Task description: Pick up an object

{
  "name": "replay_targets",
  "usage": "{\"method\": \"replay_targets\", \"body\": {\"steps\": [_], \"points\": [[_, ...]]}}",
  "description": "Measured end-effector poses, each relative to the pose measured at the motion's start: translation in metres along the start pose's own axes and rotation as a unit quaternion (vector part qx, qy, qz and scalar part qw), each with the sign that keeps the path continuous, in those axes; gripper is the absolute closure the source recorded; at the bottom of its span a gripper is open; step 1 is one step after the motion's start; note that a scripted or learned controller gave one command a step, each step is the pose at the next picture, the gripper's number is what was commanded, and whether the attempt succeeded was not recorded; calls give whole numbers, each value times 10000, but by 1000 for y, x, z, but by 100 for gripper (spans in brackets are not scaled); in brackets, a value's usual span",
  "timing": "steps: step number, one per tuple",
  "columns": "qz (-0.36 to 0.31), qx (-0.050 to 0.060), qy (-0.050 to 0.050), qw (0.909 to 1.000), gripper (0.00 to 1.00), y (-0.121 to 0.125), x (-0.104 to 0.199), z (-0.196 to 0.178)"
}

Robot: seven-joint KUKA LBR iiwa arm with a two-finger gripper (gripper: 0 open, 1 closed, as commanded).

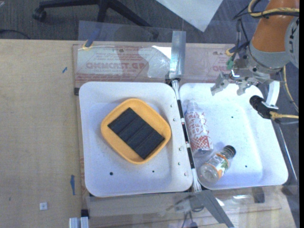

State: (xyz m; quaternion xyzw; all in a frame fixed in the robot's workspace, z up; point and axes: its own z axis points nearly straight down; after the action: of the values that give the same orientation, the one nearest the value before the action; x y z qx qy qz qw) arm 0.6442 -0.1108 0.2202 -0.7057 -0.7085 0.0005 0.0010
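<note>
Two bottles (204, 141) lie along right bin's (247, 113) inner wall; gripper (233, 84) hovers above, fingers spread, nothing held.

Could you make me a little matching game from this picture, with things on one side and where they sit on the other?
Things:
1. yellow dish with a dark slab
2. red-and-white patterned cup
3. small bottle with a dark cap
4. gripper

Places:
A. over the far edge of the right bin
B. lying near the front of the right bin
C. in the middle of the left bin
D. lying along the right bin's left wall

Pairs: 1-C, 2-D, 3-B, 4-A
</note>
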Motion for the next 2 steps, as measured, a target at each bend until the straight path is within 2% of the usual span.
{"method": "replay_targets", "body": {"steps": [1, 2], "points": [[-25, -9, -7, 10000, 0, -84, -79, 72], [-261, -50, -8, 9996, 0, -147, -27, 132]]}}
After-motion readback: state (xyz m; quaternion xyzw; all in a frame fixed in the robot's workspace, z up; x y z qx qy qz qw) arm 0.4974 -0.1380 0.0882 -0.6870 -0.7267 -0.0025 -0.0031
